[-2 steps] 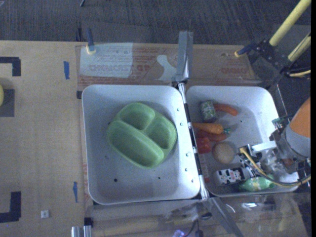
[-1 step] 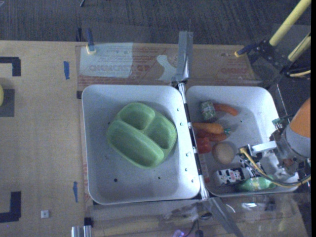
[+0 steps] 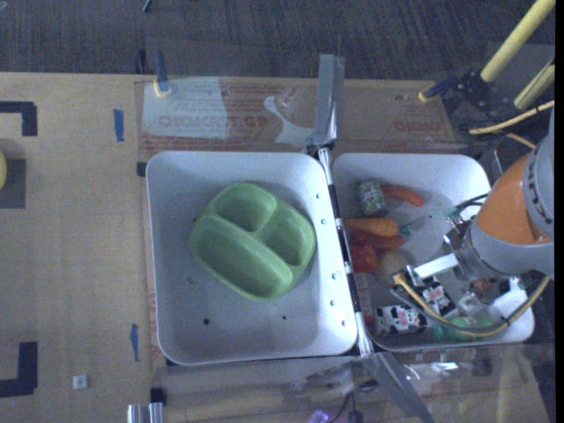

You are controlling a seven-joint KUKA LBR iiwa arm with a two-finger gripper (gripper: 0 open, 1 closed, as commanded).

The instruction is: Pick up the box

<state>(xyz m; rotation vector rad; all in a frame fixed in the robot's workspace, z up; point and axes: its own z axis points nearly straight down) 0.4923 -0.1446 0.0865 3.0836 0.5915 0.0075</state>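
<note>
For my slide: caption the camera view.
Arm reaches over right bin of toys; green tray in left bin.

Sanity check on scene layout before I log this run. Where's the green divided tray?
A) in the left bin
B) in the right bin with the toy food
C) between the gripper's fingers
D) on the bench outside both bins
A: the green divided tray lies flat in the left bin, alone, while the arm reaches into the right bin among the small items.

Green sectioned tray [image 3: 253, 240] in the left bin [image 3: 176, 324]; orange carrot [image 3: 377, 226] in the right bin [image 3: 423, 164]
</note>
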